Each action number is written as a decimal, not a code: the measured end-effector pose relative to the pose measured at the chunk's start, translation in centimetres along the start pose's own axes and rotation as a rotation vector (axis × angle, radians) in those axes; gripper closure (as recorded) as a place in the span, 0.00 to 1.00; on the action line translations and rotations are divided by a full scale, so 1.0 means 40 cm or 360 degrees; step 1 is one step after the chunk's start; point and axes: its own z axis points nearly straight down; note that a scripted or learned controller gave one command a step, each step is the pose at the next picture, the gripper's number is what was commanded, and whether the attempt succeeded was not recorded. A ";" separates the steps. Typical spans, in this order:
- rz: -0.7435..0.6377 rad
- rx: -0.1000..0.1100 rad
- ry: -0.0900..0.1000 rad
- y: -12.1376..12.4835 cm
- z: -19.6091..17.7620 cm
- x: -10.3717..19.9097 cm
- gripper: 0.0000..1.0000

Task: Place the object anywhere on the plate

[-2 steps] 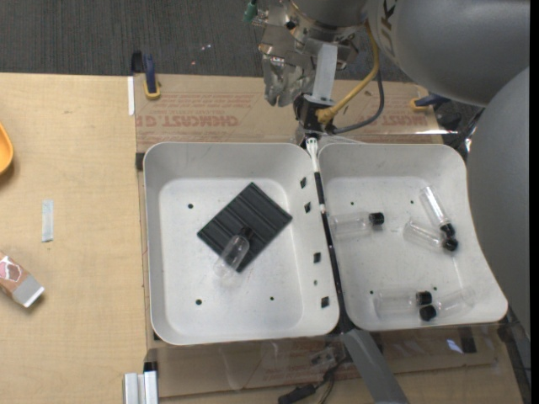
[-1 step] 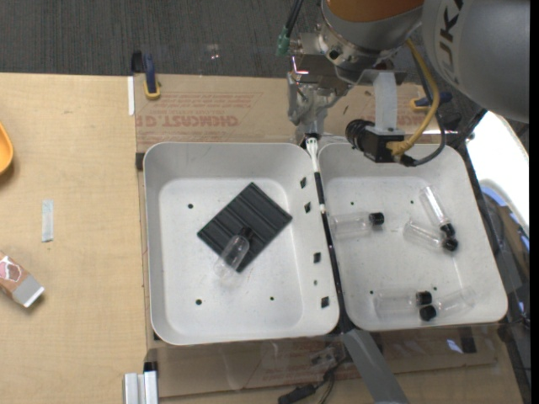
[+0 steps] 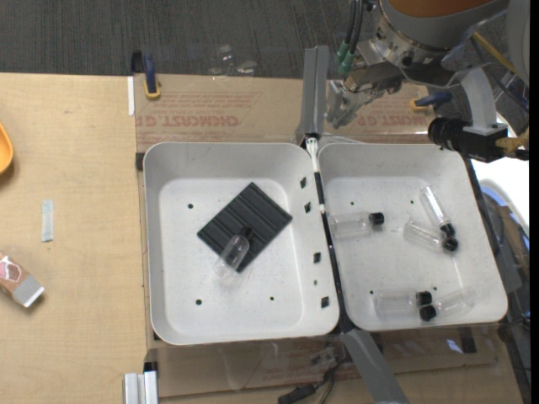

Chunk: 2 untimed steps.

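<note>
**One vial on the plate, task apparently met**

One clear vial (image 3: pixel 233 250) lies on the dark ribbed plate (image 3: pixel 246 219) in the left bin (image 3: pixel 168 310), overhanging its lower edge. Raised behind the right bin (image 3: pixel 480 310), the gripper (image 3: pixel 347 108) seems slightly open, holding nothing, presumably after release.

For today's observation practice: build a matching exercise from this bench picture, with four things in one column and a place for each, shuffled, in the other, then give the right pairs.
Things
1. dark ribbed plate
2. clear vial without a visible black cap
3. gripper
4. black-capped vials

Places
A. in the right bin
B. flat on the floor of the left bin
C. above the bench, behind the bins' far edge
D. on the plate's near corner, partly over its edge

Pairs: 1-B, 2-D, 3-C, 4-A
</note>
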 end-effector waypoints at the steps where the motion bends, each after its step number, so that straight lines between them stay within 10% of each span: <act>1: 0.0697 0.0005 0.0001 -0.060 0.034 -0.178 1.00; 2: 0.0578 0.0005 0.0001 0.117 0.229 -0.039 1.00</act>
